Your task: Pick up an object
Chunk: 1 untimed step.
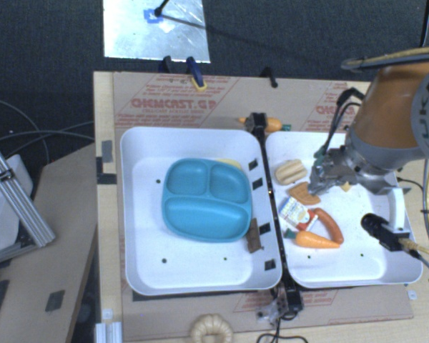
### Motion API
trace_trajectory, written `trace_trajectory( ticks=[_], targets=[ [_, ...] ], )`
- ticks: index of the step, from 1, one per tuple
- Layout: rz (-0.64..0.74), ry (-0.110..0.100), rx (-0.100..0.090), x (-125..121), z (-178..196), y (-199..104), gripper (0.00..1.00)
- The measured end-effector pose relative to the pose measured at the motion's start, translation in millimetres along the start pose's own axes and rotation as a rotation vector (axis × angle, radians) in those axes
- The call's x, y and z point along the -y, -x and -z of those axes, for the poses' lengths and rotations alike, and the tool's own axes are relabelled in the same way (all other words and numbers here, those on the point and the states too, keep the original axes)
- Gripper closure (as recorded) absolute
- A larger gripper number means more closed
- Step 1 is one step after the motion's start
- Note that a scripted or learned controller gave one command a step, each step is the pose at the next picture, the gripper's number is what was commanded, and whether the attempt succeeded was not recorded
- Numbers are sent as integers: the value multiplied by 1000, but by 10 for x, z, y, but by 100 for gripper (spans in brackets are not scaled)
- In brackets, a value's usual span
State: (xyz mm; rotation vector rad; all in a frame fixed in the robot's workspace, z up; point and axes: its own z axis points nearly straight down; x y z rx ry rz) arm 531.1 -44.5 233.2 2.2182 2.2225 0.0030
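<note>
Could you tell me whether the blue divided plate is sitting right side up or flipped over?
Right side up: the blue divided plate in the left bin shows its three compartments facing upward.

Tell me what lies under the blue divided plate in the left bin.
A sliver of something pale yellow peeks out behind the blue plate's far edge, on the left bin's floor. The plate covers the rest.

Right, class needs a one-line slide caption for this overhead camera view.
KUKA gripper hovers over toy food in the right bin; blue divided plate sits in the left bin.
</note>
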Motion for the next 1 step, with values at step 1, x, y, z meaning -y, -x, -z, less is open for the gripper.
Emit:
trace_trajectory(
  ticks=[1],
  targets=[
    [-1, -2, 1, -37, -107, 30, 100]
  ],
)
